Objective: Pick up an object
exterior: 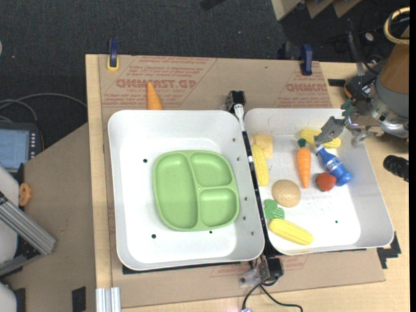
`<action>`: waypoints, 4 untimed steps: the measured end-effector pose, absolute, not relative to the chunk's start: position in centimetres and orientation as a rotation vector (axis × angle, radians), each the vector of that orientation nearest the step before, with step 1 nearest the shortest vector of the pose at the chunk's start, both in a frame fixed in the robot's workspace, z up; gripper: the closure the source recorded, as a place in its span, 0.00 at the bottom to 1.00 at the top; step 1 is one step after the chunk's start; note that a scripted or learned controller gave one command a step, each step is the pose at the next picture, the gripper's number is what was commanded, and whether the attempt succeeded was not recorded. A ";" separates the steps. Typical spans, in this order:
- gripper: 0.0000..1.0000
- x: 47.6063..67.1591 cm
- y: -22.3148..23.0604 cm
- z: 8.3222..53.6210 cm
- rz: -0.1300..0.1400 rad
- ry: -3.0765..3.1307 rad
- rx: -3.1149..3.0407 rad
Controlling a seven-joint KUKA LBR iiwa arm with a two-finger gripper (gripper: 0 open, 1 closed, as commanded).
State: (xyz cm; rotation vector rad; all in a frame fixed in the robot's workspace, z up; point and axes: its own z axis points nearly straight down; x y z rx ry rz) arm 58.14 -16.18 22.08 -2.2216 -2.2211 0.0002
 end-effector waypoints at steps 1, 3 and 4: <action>0.00 62.7 -19.8 10.1 0.002 -2.222 -2.222; 0.00 58.9 -20.2 8.5 0.005 -2.216 -2.218; 0.00 54.6 -14.6 8.4 0.002 -2.219 -2.214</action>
